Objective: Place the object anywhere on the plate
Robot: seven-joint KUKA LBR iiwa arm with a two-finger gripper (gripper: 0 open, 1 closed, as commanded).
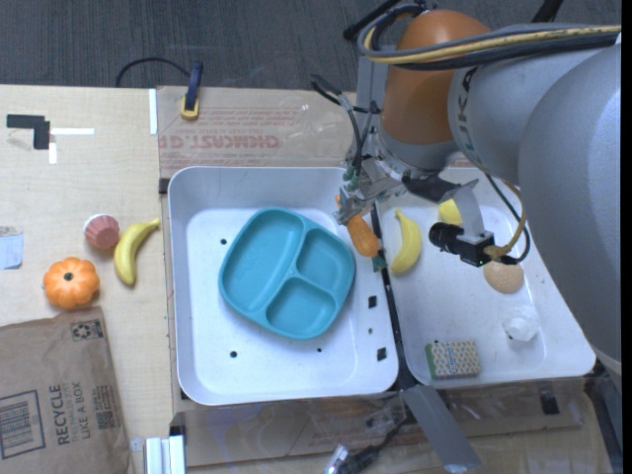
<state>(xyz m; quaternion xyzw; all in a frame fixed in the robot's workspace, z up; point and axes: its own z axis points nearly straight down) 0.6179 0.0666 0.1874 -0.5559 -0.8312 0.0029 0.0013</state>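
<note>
A blue divided plate (286,275) lies in the left bin (197,363), nothing on it. My gripper (352,205) hangs over the wall between the two bins, just past the plate's upper right rim. It is shut on the top end of a small orange carrot-like object (362,236), which slants down from the fingers and sits above the divider, beside the plate and not over it.
The right bin (553,358) holds a yellow banana (406,244), a tan egg-like thing (504,277), a small white item (519,325) and a green sponge-like block (454,358). Left of the bins lie a small pumpkin (71,282), another banana (133,250) and a pink cupcake-like toy (102,232).
</note>
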